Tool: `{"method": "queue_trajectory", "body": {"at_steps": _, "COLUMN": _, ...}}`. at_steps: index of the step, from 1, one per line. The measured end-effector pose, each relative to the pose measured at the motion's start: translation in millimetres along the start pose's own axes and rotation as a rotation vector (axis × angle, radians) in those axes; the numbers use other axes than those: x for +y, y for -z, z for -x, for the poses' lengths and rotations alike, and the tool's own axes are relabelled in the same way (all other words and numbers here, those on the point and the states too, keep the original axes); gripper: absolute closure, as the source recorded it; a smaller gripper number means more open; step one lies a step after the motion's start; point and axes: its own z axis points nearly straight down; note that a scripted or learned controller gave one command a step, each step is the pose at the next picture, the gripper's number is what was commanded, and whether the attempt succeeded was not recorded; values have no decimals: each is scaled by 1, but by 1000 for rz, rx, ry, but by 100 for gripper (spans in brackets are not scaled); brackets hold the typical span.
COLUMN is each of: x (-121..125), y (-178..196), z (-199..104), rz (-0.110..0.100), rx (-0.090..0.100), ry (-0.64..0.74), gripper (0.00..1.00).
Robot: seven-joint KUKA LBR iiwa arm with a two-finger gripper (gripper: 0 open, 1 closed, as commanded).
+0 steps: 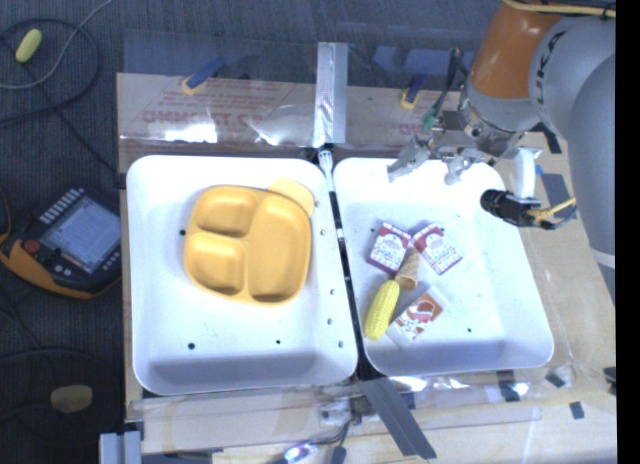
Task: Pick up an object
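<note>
The right bin [500, 282] holds a yellow corn cob [381, 309], a small tan cone-shaped piece [408, 268] and three red-and-white packets [388, 248], [437, 248], [420, 314], all clustered at its middle left. My gripper [432, 166] hangs over the bin's far edge, up and to the right of the packets, with its two grey fingers spread apart and nothing between them. A yellow divided tray [248, 242] lies in the left bin [160, 352], with a pale yellow round piece [291, 193] at its far right corner.
The arm's grey body and orange band [510, 42] fill the upper right. A metal divider [331, 92] runs back from between the bins. A teach pendant [70, 240] lies on the floor at left. Clamps hold the bench's far edge.
</note>
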Motion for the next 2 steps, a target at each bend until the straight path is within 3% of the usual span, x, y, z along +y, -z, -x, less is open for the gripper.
{"method": "queue_trajectory", "body": {"at_steps": 1, "x": 8, "y": -108, "z": 25, "rz": 1, "rx": 1, "ry": -221, "gripper": 0}}
{"method": "queue_trajectory", "body": {"at_steps": 2, "x": -34, "y": -113, "z": 44, "rz": 11, "rx": -5, "ry": -52, "gripper": 0}}
